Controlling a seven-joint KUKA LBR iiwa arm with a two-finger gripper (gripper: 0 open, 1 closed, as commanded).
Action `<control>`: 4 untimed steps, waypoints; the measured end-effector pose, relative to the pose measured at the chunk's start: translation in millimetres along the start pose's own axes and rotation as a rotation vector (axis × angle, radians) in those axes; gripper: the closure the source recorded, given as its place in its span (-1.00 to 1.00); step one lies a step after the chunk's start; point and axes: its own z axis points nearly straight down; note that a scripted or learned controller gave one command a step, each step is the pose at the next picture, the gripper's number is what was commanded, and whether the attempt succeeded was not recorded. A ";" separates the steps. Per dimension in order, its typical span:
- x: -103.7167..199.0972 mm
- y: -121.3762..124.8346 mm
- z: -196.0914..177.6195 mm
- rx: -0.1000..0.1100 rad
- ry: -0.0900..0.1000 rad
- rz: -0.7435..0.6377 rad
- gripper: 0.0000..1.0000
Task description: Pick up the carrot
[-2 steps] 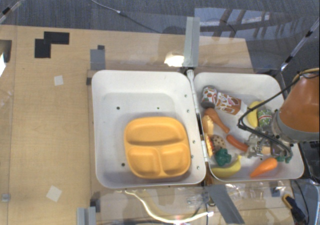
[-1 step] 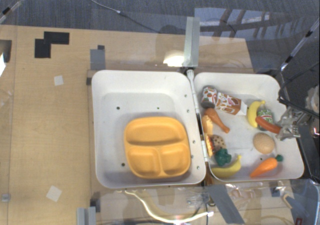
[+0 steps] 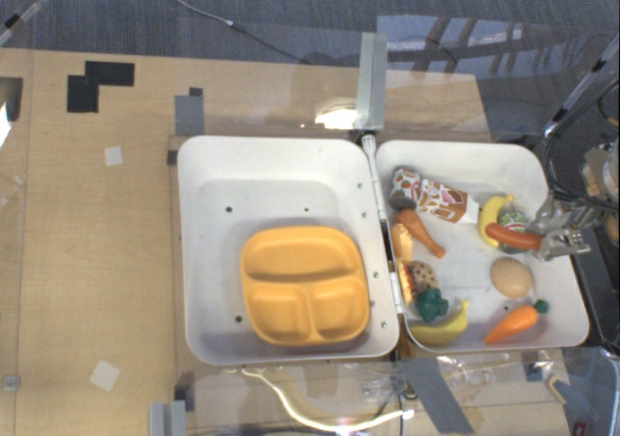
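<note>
**Gripper waits at the bin's edge, carrot not yet reached**

The gripper (image 3: 562,238) sits at about three o'clock of the right bin (image 3: 542,168), just over its right rim. Whether its metal fingers are spread or closed cannot be told; they are small and blurred against the rim. Nothing can be seen between them. Just to their nine o'clock side lies a thin red-orange piece with a green end (image 3: 513,235), close to or touching the fingertips; which of the two cannot be made out.

The carrot (image 3: 514,322), orange with a dark green stub at its upper right end, lies at roughly five o'clock in the same bin, tilted, near the front right corner. A tan egg (image 3: 511,278) rests just above it, at its twelve o'clock, apart from it. To the carrot's nine o'clock are a banana (image 3: 442,326) and a piece of broccoli (image 3: 432,304).

Further out, a second banana (image 3: 495,212) and a spotted carton (image 3: 433,196) lie toward the bin's back, with a drumstick (image 3: 422,231) near the divider. The left bin (image 3: 208,172) bears a yellow divided plate (image 3: 304,283).

The step in hand looks like the approach. The next move calls for travel toward six o'clock, past the egg, and a descent with the fingers set across the carrot's tilted body, clear of the bin wall.
</note>
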 end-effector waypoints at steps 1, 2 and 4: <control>-2.8 -0.2 -11.7 0.003 -0.009 0.000 1.00; -16.7 23.8 -17.8 -0.004 0.005 -0.142 1.00; -54.9 54.0 -33.4 -0.006 0.004 -0.597 1.00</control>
